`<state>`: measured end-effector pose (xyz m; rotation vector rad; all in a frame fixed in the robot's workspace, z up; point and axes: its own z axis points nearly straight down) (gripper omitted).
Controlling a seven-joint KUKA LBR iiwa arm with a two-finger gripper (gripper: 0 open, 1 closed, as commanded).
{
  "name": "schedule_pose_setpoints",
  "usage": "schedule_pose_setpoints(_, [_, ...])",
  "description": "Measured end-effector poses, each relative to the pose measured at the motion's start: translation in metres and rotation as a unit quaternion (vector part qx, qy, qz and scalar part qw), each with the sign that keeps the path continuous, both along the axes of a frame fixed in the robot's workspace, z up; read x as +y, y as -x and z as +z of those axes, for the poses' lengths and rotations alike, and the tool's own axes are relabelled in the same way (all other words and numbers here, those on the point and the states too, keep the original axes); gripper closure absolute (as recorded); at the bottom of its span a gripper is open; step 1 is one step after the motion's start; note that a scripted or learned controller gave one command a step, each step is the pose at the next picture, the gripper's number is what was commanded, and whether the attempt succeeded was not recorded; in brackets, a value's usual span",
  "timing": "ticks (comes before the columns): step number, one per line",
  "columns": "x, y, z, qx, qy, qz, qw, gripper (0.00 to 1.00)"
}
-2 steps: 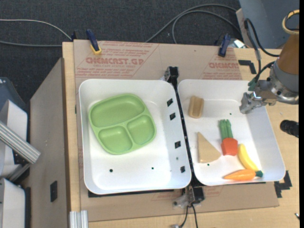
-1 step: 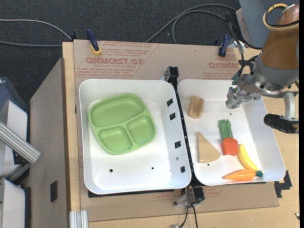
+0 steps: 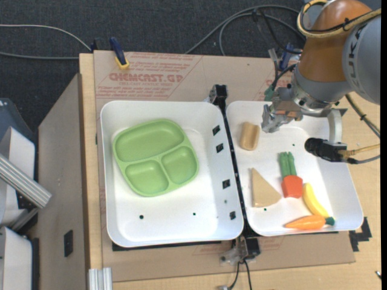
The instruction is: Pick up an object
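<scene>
The gripper (image 3: 273, 118) is hovering at the right bin's (image 3: 344, 174) twelve o'clock edge, seemingly empty (its opening is too blurred to tell). A tan cylinder (image 3: 249, 136) is lying just beside it, at eight o'clock.

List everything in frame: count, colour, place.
bins: 2, white, side by side on the bench
divided plate: 1, green, left bin
bread roll: 1, tan, right bin, upper left
wedge: 1, beige, right bin, lower left
red carrot: 1, red with green top, right bin centre
banana: 1, yellow, right of the red carrot
orange carrot: 1, orange, right bin front edge
clamp: 1, blue-yellow, board's far edge
gripper: 1, grey, above right bin, beside the bread roll
</scene>
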<state>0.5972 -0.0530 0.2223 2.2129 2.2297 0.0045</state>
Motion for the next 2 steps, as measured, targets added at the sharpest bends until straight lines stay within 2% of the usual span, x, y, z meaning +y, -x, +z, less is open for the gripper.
schedule_pose_setpoints(1, [0.048, -0.009, -0.006, 0.000, 0.0002, -0.001, 1.0000, 1.00])
schedule_pose_setpoints(2, [0.101, -0.028, 0.008, -0.001, 0.0001, -0.001, 1.0000, 1.00])
